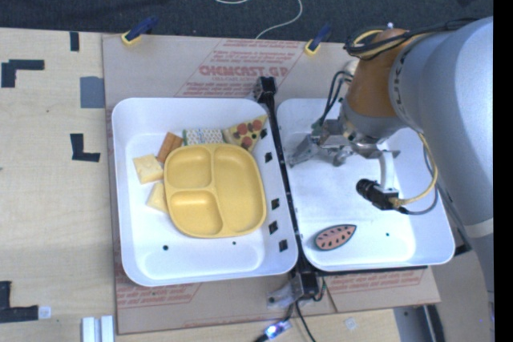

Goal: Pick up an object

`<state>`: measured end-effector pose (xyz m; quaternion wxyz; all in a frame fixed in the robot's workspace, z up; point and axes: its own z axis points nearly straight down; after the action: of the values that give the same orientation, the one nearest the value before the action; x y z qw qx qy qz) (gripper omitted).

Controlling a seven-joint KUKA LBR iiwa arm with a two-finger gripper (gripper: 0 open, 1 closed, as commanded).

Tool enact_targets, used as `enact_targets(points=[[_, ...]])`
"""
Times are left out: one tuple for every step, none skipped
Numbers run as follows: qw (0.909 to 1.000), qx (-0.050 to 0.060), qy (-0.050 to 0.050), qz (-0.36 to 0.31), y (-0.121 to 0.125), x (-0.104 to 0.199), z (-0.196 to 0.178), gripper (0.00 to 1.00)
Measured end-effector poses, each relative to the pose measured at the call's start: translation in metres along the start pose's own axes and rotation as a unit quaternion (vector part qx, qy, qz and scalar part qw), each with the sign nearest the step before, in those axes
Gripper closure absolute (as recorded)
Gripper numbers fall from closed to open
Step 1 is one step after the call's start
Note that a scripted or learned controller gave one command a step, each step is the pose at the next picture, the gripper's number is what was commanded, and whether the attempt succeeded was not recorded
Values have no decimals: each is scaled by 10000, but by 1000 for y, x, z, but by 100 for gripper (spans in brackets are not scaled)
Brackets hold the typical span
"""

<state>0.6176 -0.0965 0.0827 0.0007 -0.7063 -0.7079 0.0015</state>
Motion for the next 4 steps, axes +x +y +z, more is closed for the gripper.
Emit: enact_targets(points=[[10000, -9, -1, -2, 1, 0, -12, 100], [10000, -27, 5, 6, 4, -1, -55, 100], [10000, -37, 6, -1, 9, 5, -115, 100], [10000, -21, 7, 1, 9, 6, -143, 100]])
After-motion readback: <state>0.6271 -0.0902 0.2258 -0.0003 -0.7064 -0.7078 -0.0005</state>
